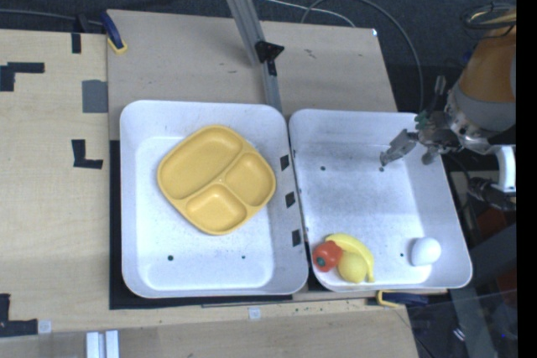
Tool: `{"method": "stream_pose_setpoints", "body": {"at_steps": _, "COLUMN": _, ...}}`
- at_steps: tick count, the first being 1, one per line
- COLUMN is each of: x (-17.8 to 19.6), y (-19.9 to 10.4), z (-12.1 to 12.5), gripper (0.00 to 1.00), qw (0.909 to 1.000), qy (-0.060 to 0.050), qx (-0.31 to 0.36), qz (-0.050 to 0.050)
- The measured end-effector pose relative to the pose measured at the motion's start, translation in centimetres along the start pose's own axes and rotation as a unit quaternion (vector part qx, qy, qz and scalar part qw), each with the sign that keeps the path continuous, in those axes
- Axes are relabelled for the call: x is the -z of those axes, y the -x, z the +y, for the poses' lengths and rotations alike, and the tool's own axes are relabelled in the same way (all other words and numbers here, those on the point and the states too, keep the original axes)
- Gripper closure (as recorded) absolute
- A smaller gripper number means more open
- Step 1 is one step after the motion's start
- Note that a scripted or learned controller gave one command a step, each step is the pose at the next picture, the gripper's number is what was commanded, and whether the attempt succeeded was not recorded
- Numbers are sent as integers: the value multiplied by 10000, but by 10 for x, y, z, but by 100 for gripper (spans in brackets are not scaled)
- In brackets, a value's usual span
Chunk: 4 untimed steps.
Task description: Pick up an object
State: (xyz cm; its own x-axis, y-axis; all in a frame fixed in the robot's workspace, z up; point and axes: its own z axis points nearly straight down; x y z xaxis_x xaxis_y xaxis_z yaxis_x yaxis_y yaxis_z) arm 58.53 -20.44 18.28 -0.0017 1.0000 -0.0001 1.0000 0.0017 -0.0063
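My gripper [411, 155] hangs over the upper right part of the right bin [352, 138], its fingers spread open with nothing between them. Along that bin's front edge lie a red tomato-like piece [326, 256], a yellow banana [352, 248] curving over a yellow lemon [355, 267], and a small white egg-shaped object [424, 251]. The red and yellow pieces touch one another; the white one lies apart near the right corner. All of them are well in front of the gripper.
The left bin [143, 264] holds a yellow divided plate [216, 179]. A grey metal pole [242, 0] slants down to the back edge between the bins. The arm's orange band [488, 71] is at the right edge.
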Motion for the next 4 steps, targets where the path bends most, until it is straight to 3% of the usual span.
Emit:
{"method": "stream_pose_setpoints", "body": {"at_steps": 2, "x": -96, "y": -10, "z": 2, "gripper": 0, "qw": 10000, "qy": 26, "qx": 3, "qz": -12}}
{"method": "stream_pose_setpoints", "body": {"at_steps": 3, "x": -84, "y": -11, "z": 2, "gripper": 100, "qw": 10000, "qy": 24, "qx": 9, "qz": -4}}
{"method": "stream_pose_setpoints", "body": {"at_steps": 4, "x": -27, "y": -19, "z": 8, "gripper": 100, "qw": 10000, "qy": 52, "qx": 4, "qz": -4}}
